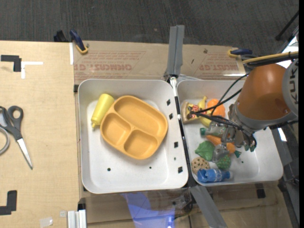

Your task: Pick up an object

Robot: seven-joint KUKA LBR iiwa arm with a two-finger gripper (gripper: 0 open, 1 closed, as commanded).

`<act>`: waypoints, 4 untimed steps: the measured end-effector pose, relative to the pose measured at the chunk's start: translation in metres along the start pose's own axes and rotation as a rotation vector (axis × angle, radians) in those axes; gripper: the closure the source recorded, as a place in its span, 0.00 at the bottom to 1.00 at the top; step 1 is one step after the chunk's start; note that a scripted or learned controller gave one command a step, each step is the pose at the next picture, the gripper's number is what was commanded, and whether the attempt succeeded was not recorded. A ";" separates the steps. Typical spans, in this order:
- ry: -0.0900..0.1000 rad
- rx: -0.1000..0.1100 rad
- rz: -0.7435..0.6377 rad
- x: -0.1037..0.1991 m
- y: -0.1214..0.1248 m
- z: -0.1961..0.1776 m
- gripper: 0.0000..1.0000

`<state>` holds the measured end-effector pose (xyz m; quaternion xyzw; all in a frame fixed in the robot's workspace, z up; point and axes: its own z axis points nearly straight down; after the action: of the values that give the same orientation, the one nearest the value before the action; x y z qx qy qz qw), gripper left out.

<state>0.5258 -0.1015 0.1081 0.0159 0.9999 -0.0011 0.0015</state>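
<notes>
Dark carpet-like floor (pixel 118 8), light wooden bench (pixel 35 127), cardboard sheet (pixel 123 63), scissors (pixel 16 132) at left.

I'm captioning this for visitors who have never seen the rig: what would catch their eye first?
Probably the orange divided plate lying in the left bin, with a yellow bottle beside it. Next, the arm's orange band above the right bin, its gripper low over a heap of small toys. Scissors lie on the bench at far left.
</notes>
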 end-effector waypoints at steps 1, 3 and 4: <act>-0.002 0.001 -0.002 -0.001 0.000 -0.008 1.00; 0.000 -0.002 -0.007 -0.002 -0.005 0.016 0.00; -0.002 -0.003 0.018 -0.101 -0.008 0.016 0.00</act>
<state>0.6265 -0.1132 0.0928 0.0251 0.9997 0.0004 0.0026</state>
